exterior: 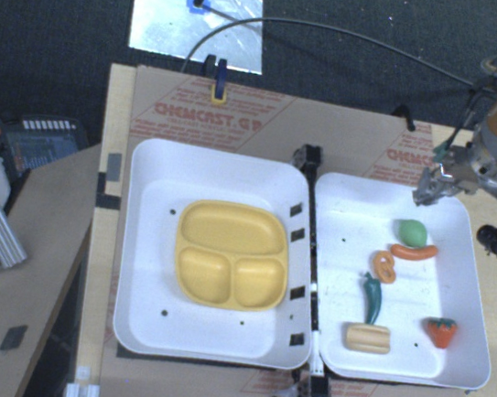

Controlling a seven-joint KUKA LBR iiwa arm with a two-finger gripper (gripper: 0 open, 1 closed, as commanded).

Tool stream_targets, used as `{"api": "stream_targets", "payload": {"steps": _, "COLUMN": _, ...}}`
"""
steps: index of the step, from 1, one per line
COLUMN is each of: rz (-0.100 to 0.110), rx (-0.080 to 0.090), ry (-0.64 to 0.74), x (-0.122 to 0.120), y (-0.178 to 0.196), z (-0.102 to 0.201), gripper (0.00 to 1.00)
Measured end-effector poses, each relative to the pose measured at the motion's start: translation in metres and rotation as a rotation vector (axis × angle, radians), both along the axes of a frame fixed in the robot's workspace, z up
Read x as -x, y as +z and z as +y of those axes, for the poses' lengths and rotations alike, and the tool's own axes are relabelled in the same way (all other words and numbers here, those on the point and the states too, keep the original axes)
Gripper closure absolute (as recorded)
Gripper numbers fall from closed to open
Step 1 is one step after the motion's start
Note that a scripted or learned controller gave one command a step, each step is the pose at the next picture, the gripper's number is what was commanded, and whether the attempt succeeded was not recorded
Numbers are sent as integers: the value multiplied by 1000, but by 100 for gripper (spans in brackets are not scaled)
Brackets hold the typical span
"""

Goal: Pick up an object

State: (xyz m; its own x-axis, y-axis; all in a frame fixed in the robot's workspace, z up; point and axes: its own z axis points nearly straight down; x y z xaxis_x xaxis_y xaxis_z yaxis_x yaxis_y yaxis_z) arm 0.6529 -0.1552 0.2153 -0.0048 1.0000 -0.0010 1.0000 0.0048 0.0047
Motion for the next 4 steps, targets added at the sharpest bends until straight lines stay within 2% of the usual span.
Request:
{"api": "stream_targets", "payload": {"steps": 2, "rz": 2, "rx": -2, "ry": 4, "x": -4, "y": -7, "z": 110, "gripper": 100}}
{"api": "stream_targets", "payload": {"steps": 3, "rz": 3, "rx": -4, "ry": 6, "x": 7, "y": 5, "z": 169, "gripper": 100}}
{"api": "stream_targets", "payload": {"steps": 4, "rz": 2, "rx": -2, "ry": 4, "x": 7, "y": -1, "z": 222, "gripper": 100}}
